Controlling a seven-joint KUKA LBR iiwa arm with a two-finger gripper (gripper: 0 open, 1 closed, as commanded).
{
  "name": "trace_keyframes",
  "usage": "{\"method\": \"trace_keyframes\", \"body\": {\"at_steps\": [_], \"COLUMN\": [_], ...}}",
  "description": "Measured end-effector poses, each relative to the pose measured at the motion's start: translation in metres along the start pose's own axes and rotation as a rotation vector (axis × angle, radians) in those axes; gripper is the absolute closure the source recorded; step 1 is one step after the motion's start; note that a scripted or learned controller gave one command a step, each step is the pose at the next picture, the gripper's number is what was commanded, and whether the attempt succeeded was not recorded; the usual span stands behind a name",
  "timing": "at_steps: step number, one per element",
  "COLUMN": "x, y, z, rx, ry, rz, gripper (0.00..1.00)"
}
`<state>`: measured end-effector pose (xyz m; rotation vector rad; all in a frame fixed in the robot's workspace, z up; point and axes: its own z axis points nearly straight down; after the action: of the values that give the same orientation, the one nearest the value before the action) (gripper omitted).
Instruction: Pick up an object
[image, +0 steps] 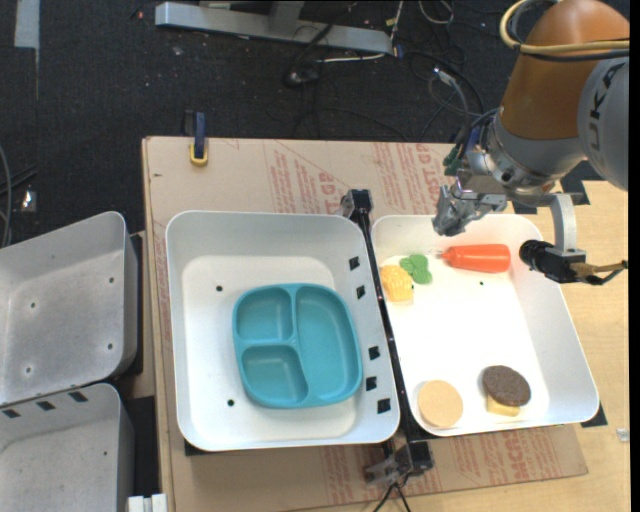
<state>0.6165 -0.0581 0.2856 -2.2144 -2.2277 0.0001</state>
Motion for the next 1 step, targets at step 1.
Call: {"method": "trace_keyframes", "body": {"at_steps": [1], "x": [0.0467], "y": [-0.0012], "z": [0.0230], "rx": [0.001], "ry": [0.000], "rz": [0.000], "gripper": [1.00]}}
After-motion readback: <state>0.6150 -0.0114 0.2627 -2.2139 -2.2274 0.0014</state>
